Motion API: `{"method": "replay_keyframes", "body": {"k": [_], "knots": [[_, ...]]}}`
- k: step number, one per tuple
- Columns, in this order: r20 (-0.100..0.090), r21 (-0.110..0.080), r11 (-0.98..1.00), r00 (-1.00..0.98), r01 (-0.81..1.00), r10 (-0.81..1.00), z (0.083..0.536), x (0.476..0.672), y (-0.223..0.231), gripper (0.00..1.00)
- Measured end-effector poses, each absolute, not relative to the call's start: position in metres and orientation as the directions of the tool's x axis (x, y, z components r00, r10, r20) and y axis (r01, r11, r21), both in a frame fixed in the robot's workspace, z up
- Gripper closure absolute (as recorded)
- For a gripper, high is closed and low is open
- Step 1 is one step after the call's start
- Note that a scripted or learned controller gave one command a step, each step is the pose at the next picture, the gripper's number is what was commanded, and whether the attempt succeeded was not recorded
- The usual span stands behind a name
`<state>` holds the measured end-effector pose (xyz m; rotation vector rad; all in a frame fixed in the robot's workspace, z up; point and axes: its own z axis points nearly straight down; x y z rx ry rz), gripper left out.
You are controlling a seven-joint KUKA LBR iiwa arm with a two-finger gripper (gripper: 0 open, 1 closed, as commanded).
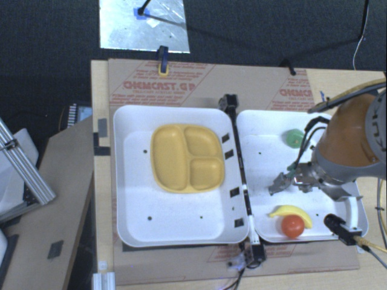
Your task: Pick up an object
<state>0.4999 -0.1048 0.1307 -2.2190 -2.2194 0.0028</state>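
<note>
Red "CHEMCAST GP" lettering runs across the brown board under the two white bins, once at upper centre and again, partly cut off, toward the upper right. The left bin holds one yellow three-compartment plate near its middle. The right bin holds three things: a green object near its upper edge, and one banana touching one red tomato at the lower edge. The gripper hangs above mid-bin, just above the banana; I cannot tell how its fingers are set.
</note>
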Motion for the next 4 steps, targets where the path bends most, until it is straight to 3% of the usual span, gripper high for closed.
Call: {"method": "replay_keyframes", "body": {"k": [1, 2, 4], "knots": [[0.001, -0.002, 0.001, -0.001, 1.0, 1.0, 0.082, 0.5, -0.104, 0.0], [0.0, 0.002, 0.0, 0.0, 1.0, 1.0, 0.095, 0.501, -0.105, 1.0], [-0.002, 0.006, 0.003, -0.003, 1.0, 1.0, 0.19, 0.511, -0.118, 1.0]]}}
